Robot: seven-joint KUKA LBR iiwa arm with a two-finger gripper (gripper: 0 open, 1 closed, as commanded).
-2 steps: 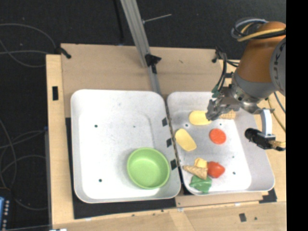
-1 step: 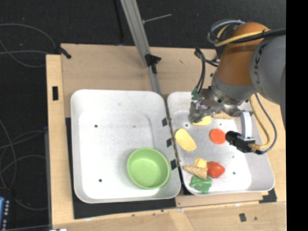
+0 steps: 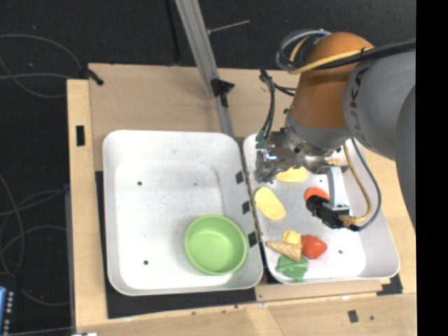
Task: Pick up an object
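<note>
Gripper low over the upper left corner of the right-hand bin

The gripper [image 3: 269, 161] was seen at the centre of the frame, set low over the upper left corner of the right bin [image 3: 374, 261], close to the wall shared with the left bin [image 3: 157, 161]. Whether it was spread or pressed together could not be told, as its tip was masked by its own dark body. Nothing was seen to be held in it. The grey arm [image 3: 381, 89], with its orange band, was reached in from the upper right of the frame.

The loose things were gathered in the left half of the right bin. A pale yellow slice [image 3: 292, 176] was found just to the right of the gripper, and contact between them could not be judged. A yellow oval [image 3: 269, 204] was laid just below the gripper, near the shared wall. Lower still, toward the bottom edge of that bin, a tan wedge [image 3: 285, 247] was placed, with a red ball [image 3: 315, 246] touching it on the right. A green lump [image 3: 291, 267] was pressed against the underside of the wedge.

In the left bin a green bowl [image 3: 215, 244] was stood upright at the lower right corner, well apart from the gripper.

Both bins were borne by a tan bench [image 3: 140, 96]. A metal pole [image 3: 197, 37] was slanted across the upper middle of the frame.
</note>
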